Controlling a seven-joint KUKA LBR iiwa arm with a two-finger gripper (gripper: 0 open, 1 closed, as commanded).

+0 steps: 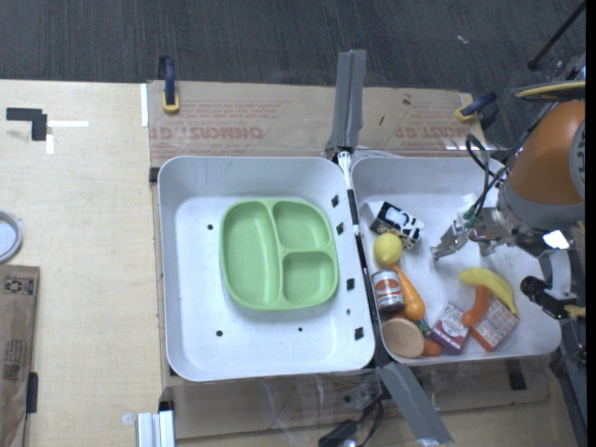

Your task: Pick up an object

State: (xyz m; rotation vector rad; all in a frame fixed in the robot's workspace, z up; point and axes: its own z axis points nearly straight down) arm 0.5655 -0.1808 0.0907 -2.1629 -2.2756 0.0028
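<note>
The tabletop [74, 184] carries two shallow white bins side by side. The left bin [186, 333] holds a green divided plate [278, 252] and nothing else I can make out. The right bin [438, 180] holds all the candidates for picking: a banana [490, 284], a carrot [411, 292], a small can [387, 290], a lemon [387, 248], a black-and-white toy [399, 221], a tan round piece [403, 337] and some small packets [496, 324] clustered toward the near wall.

The arm [549, 170] reaches in from the right, and the gripper [453, 241] hangs over bare bin floor between the toy and the banana. Its jaws look spread, with nothing between them.

This reads as the approach step: no object is grasped yet. The next move probably calls for lining up over one item, likely the banana or the lemon nearby, then descending and closing.

The arm's upper body is cut off at the right edge, the fingertips are small and blurred, and the packets overlap so their outlines are hard to separate.
</note>
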